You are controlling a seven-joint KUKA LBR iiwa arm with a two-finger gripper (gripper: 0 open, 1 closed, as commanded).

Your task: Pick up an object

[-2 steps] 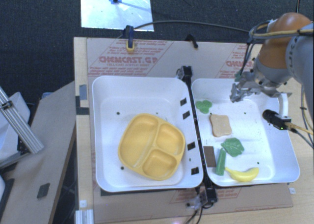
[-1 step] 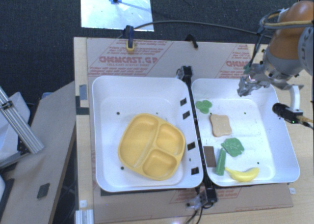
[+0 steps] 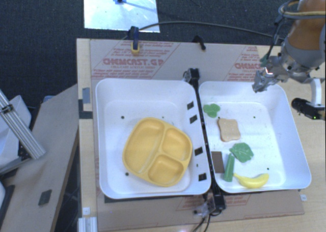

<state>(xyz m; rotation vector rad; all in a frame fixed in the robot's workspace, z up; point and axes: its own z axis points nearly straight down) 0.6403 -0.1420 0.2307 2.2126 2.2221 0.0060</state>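
While the arm (image 3: 305,27) reached in from the right edge of the camera view, the bench (image 3: 56,119) carried two shallow white bins side by side on a printed board. The left bin (image 3: 112,98) held a yellow divided tray (image 3: 157,151) with three compartments, resting slightly toward the bin's near right part. The right bin (image 3: 275,124) held the small items.

The gripper (image 3: 261,84) hung over the far right corner of the right bin, just above its far rim. It gripped nothing; whether its fingers were spread or pressed together could not be told at this resolution.

All items lay nearer the camera and to the left of the gripper, apart from it:
- A slice of toast (image 3: 228,129) lay near the bin's middle, the closest large item to the gripper.
- A green leafy piece (image 3: 241,151) lay just below the toast.
- A yellow banana (image 3: 251,180) lay at the near wall.
- A brown block (image 3: 217,162) lay against the left wall.
- A green stick-shaped vegetable (image 3: 229,168) lay between the brown block and the banana, touching the leafy piece.
- A smaller green leaf (image 3: 211,109) lay near the left wall, above the toast.
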